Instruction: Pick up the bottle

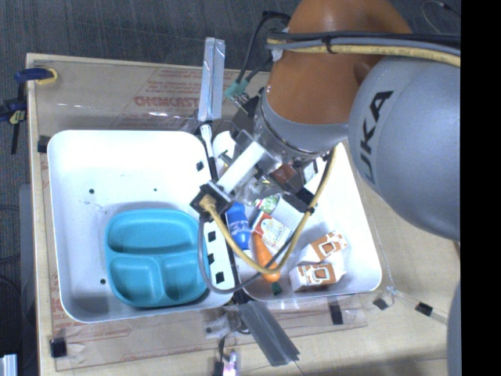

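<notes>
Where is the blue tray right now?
The blue tray lies in the left bin, toward its near edge, close to the wall that splits the two bins. The bottle sits just across that wall, under the pincer.

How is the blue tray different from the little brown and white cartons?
The blue tray is one wide flat piece with compartments; the brown and white cartons are small boxy packs. The tray lies in the left bin; the cartons sit in the right bin. Both rest on a bin floor.
</notes>
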Available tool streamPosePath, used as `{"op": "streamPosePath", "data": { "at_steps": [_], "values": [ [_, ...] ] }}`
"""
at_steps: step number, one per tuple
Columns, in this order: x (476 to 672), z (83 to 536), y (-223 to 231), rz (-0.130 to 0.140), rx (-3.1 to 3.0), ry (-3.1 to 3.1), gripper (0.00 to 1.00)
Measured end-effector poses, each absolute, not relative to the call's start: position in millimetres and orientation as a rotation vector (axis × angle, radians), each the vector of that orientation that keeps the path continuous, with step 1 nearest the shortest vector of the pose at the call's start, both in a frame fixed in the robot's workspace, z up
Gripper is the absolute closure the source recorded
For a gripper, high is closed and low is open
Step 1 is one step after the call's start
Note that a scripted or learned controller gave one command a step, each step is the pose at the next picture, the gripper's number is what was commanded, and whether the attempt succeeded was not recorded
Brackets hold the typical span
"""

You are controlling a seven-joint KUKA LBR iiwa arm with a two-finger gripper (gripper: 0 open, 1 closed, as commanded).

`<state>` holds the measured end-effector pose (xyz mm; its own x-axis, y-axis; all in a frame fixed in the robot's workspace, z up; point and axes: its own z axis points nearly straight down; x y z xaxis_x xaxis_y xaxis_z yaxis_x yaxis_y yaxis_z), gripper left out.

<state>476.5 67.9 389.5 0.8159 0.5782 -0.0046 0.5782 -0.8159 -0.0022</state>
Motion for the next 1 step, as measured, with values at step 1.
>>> {"op": "streamPosePath", "data": {
  "at_steps": [1],
  "values": [
    [476.8,441.5,18.5,0.004,-2.644,-1.695,1.0]
  ]
}}
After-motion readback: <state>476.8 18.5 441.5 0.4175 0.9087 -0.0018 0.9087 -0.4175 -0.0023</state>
